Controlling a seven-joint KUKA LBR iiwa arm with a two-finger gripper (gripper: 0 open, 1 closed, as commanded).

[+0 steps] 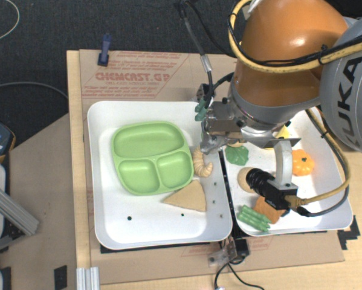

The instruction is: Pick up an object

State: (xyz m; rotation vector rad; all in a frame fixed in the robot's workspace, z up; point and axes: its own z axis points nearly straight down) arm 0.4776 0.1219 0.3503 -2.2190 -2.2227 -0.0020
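At the left white bin's [102, 180] right edge, your gripper [208, 142] hangs beside a beige ridged toy pastry [201, 165] and a green divided plastic plate [151, 157]; you cannot tell how wide it stands.

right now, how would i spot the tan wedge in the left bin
Start at the left white bin, the one holding the big green divided plate. Just off that plate's lower right corner lies the tan wedge. It is flat and triangular, unlike the small rounded beige ridged piece by the bin's right wall.
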